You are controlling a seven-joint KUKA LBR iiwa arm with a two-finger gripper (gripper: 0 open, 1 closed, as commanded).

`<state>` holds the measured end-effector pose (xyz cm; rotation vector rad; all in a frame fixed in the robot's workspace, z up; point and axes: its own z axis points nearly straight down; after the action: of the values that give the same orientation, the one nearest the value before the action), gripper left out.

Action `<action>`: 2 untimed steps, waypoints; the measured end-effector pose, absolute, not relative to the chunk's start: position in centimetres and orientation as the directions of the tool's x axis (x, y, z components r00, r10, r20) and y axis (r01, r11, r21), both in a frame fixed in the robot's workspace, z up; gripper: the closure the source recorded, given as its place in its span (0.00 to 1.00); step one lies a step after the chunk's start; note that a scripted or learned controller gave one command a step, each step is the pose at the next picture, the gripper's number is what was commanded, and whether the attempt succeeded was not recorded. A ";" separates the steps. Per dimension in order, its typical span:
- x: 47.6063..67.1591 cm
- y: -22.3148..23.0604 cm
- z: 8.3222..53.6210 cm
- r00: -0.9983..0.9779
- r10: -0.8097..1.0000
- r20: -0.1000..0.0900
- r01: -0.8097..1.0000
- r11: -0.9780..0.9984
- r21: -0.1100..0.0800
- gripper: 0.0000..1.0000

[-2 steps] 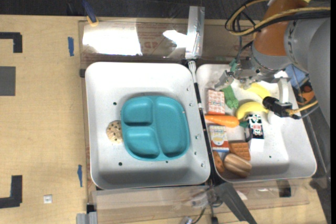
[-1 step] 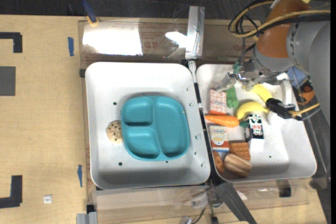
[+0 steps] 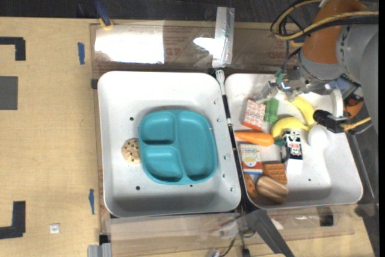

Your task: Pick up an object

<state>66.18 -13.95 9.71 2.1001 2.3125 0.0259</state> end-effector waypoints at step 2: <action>66.7 -14.6 8.7 -0.083 0.997 -0.001 0.997 0.083 0.002 0.00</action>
<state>66.74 -14.58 8.67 2.1252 2.3103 0.0012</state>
